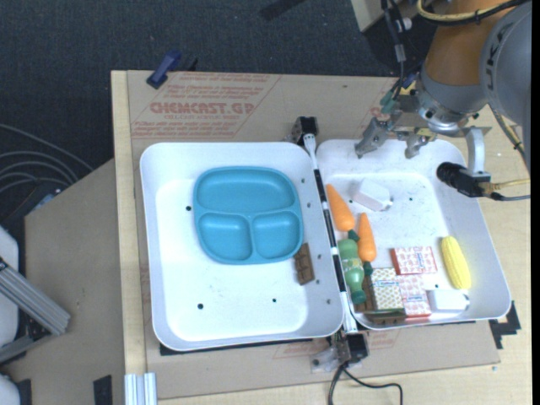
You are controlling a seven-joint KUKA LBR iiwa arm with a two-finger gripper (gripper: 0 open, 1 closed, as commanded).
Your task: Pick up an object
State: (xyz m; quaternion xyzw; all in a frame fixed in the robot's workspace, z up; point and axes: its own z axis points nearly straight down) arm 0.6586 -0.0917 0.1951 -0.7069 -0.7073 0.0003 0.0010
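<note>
My gripper [391, 147] hangs over the far rim of the right bin [489, 251], its two fingers spread open with nothing between them. Below it in that bin lie a white block [371, 197], two orange carrots [340, 207] [366, 237] and a yellow corn cob [456, 261]. Several red-and-white boxes [413, 261] are there too, along with green pieces [352, 260] and another white block [445, 300]. The left bin [169, 294] holds a blue divided plate [247, 212] and a small brown bar [304, 265] by its right wall.
A dark flat item [384, 315] lies at the right bin's near edge. Black clamps [305, 128] sit between the bins. A blue clip [163, 68] rests at the bench's far left corner. The arm's black fitting [460, 178] overhangs the right bin's far right.
</note>
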